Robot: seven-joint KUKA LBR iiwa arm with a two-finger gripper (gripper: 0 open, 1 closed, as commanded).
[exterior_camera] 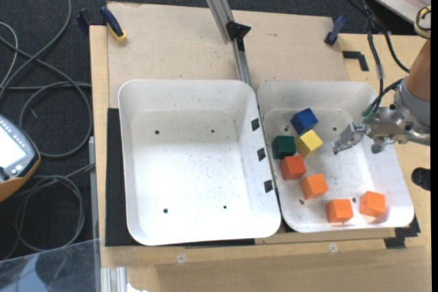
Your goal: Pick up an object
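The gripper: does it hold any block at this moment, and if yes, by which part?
Nothing is held. The gripper hangs above bare floor of the right bin, apart from the yellow block on its left.

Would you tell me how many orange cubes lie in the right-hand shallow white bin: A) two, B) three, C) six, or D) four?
D: four orange cubes lie in the right-hand shallow white bin, beside one blue cube, one yellow cube and one dark green cube.
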